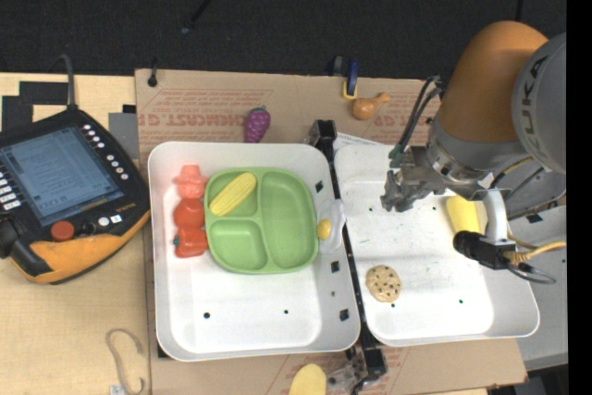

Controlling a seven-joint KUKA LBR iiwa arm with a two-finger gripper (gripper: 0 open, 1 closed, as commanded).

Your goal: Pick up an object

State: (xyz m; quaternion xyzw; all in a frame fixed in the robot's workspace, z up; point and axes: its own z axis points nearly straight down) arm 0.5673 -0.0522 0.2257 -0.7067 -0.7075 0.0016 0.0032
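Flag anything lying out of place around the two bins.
Three toys lie outside the bins: a purple grape bunch and an orange pear-like piece on the cardboard behind them, and a yellow lemon-like piece at the front edge. A small yellow piece sits by the divider between the bins.

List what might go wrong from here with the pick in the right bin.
1. The tool sits over bare floor of the right bin; closing here would likely grab nothing.
2. The cookie lies flat nearer the front wall, so fingers may slide over it.
3. The yellow object is partly hidden beside the arm's cabling, so a reach for it may snag or knock it.
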